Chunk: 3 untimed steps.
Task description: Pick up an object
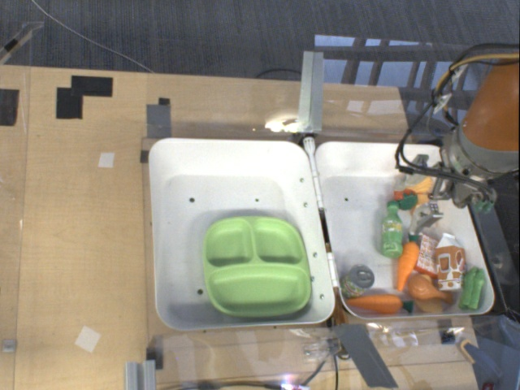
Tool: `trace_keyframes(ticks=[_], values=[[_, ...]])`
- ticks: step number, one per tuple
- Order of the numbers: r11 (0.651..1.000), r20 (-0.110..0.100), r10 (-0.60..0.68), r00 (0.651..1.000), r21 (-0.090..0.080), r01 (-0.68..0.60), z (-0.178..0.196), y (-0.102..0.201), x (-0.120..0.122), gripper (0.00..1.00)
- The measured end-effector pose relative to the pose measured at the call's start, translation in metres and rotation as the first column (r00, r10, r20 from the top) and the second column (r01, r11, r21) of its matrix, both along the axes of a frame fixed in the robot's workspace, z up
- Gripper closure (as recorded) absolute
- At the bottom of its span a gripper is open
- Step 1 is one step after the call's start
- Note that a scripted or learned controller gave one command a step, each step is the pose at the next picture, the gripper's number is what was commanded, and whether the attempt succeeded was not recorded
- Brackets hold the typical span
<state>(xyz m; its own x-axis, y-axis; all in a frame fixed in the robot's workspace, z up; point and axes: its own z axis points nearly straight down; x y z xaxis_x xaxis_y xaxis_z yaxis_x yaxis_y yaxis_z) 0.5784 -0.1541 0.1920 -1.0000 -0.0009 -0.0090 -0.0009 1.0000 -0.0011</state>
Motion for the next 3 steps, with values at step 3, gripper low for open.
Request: trace_keyframes(ticks=[3], values=[[0.861, 0.011, 0.509, 0.861, -0.008, -0.509, -0.100, 0.027, -0.057, 0.00]])
